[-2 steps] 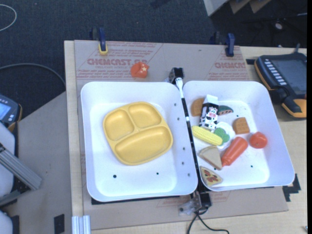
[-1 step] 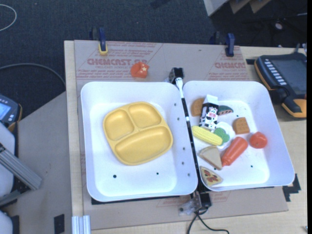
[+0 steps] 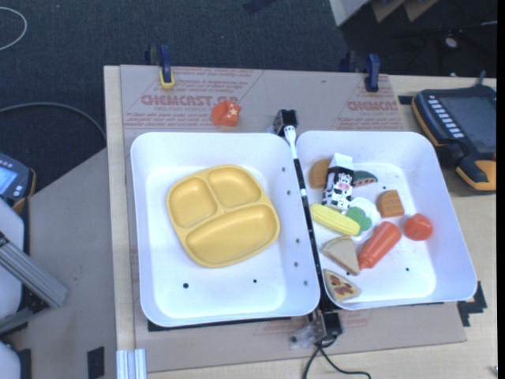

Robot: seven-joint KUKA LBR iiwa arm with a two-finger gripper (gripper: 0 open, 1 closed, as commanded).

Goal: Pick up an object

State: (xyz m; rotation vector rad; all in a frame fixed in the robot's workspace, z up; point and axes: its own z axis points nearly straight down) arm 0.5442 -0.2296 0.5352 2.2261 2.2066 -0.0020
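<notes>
The right bin (image 3: 442,180) holds several toy foods. Among them are a corn cob (image 3: 334,219), a carrot (image 3: 379,244), a red tomato (image 3: 418,227), a black-and-white milk carton (image 3: 340,185), a sandwich slice (image 3: 342,253), a pizza slice (image 3: 341,284), a brown cookie (image 3: 390,204) and a watermelon slice (image 3: 364,178). In the left bin (image 3: 158,275) lies a yellow divided plate (image 3: 223,213).
A small red toy (image 3: 226,113) lies on the cardboard behind the left bin. Two blue clamps (image 3: 164,60) (image 3: 371,68) hold the board's far edge. A black and orange pendant (image 3: 461,133) rests at the right. A black strip (image 3: 298,181) runs between the bins.
</notes>
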